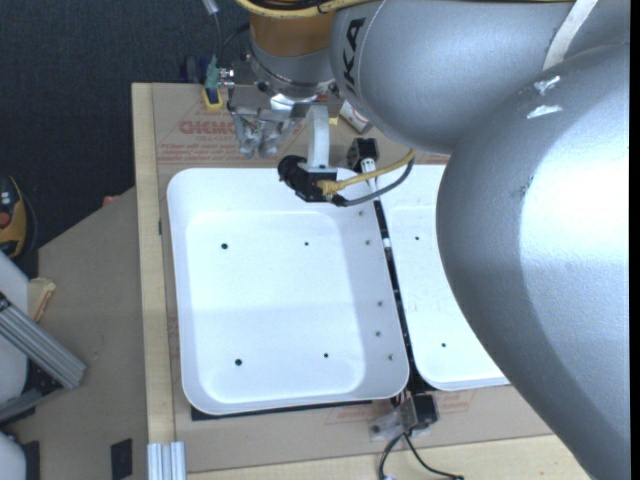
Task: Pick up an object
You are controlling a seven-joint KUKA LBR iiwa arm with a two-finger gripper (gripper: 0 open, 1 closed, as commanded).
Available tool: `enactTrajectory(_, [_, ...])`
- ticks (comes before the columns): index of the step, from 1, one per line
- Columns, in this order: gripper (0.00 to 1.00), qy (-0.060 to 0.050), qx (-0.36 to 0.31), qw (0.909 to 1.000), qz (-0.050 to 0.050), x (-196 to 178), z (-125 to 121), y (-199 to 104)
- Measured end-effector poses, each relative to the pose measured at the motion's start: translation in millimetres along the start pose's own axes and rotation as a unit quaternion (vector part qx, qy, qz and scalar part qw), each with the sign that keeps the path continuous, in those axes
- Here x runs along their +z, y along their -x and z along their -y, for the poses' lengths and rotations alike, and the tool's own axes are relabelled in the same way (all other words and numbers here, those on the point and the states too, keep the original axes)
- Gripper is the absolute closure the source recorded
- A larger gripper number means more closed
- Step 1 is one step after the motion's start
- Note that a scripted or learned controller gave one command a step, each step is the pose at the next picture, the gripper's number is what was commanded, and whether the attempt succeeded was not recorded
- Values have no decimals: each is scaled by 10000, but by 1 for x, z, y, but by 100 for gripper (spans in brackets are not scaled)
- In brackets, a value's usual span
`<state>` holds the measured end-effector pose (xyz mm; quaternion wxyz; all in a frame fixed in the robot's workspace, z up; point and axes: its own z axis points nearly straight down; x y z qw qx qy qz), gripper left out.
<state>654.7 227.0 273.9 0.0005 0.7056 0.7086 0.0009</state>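
My gripper hangs under the orange wrist band, at the top of the camera view. It sits just beyond the far rim of the left white bin, over the brown bench board. A black fitting with a yellow cable hangs from the wrist over the bin's far right corner. The grey arm covers most of the right bin.
The bulky grey arm spans the right half of the view. A black divider strip runs between the two bins. Cables and a small connector lie at the bench's front edge. Grey metal framing stands off the bench at left.
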Motion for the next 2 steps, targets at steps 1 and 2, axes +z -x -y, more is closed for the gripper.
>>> enactTrajectory(1, [100, 37, 55, 10000, 6, -81, -6, 77])
enactTrajectory(2, [100, -58, -12, 10000, 3, -1, 13, 4])
